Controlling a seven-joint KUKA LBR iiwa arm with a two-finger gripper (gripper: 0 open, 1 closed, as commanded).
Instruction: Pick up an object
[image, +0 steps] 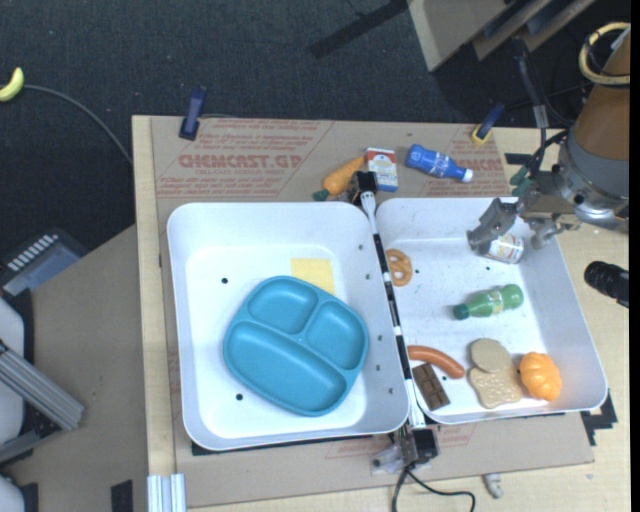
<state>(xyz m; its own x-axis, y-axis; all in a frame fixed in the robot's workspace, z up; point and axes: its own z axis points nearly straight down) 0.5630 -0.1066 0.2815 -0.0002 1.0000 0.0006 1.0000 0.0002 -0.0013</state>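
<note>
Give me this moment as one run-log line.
gripper: over right bin, far end | at small can | grasp: unclear | green bottle: lying in bin | blue tray: left bin

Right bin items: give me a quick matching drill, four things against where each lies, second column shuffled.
Things:
1. pretzel
2. green bottle
3. orange pumpkin
4. chocolate bar

Places:
A. near corner, right side of the right bin
B. middle of the bin
C. near edge, by the divider between bins
D. left wall, far half

Pairs: 1-D, 2-B, 3-A, 4-C
</note>
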